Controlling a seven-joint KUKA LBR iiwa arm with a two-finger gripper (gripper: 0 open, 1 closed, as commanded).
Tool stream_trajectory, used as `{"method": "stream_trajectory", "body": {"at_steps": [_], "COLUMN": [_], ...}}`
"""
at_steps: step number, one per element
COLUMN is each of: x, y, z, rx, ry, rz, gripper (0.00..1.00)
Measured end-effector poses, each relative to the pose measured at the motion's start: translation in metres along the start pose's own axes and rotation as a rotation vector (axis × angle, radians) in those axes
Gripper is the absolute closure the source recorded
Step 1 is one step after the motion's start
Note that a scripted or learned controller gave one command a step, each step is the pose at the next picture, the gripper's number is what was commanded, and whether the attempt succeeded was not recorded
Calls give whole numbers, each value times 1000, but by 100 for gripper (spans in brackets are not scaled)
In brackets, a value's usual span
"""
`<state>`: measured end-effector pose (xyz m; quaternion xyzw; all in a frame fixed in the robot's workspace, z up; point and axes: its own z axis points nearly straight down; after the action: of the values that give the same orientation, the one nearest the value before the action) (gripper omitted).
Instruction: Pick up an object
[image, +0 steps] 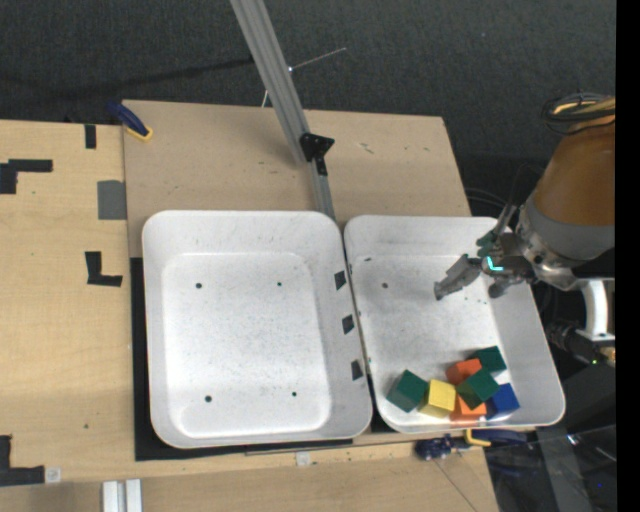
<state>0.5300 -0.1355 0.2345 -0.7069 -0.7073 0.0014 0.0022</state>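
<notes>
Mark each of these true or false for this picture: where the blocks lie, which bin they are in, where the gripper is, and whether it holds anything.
1. The coloured blocks are heaped in the right bin. True.
2. The heap sits in the far corner of that bin, by the metal rail. False: it lies in the near right corner, away from the rail.
3. The gripper is over the right bin. True.
4. The gripper holds a yellow block. False: nothing shows between its fingers, and the yellow block lies in the heap.
5. A green block is at the left end of the heap. True.
</notes>
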Motion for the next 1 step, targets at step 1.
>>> {"method": "stream_trajectory", "body": {"at_steps": [1], "x": [0], "y": [1], "z": [-2], "rx": [-4], "ry": [-1], "rz": [-1], "gripper": [0]}}
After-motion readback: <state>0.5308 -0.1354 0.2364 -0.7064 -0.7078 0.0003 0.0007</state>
